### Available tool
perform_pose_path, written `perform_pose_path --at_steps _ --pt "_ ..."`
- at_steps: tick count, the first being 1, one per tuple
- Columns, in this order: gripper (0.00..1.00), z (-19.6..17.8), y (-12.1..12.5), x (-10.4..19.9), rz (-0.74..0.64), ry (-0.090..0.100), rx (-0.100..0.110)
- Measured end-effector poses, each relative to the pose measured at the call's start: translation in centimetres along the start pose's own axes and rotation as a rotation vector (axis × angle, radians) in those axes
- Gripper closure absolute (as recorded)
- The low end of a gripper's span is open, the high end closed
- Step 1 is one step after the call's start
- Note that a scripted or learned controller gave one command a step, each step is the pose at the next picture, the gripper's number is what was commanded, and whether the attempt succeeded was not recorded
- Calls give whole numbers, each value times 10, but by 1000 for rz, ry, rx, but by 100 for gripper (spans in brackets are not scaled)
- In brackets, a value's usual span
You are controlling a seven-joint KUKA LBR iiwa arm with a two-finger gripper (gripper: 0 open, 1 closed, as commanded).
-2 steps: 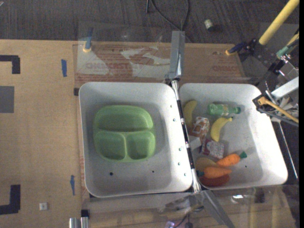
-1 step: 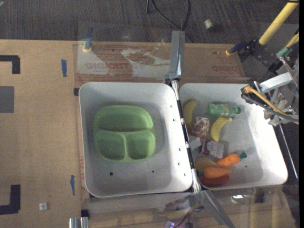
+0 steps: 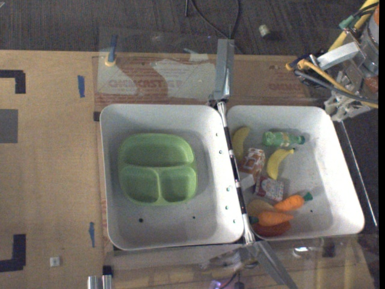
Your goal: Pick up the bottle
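I see the bottle point(image 3: 283, 139) lying far in the right bin point(image 3: 346, 179); light, slick, I'd pinch mid-body; gripper point(image 3: 337, 104) state unclear.

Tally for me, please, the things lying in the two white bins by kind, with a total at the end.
Divided green plate, left bin: 1
Green bottle, right bin: 1
Bananas: 2
Carrots: 2
Small printed packets: 2
Yellowish piece beside the carrots, kind unclear: 1
Total: 9
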State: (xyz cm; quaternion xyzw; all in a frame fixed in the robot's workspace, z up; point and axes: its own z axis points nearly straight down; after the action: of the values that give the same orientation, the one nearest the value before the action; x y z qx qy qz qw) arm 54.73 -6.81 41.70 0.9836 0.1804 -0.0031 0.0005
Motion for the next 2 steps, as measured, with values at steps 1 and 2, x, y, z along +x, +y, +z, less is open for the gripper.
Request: perform_pose_path --at_steps 1,2 --pt "100 118 69 -57 126 -1 4" --pt "100 160 98 -67 164 -1 5"
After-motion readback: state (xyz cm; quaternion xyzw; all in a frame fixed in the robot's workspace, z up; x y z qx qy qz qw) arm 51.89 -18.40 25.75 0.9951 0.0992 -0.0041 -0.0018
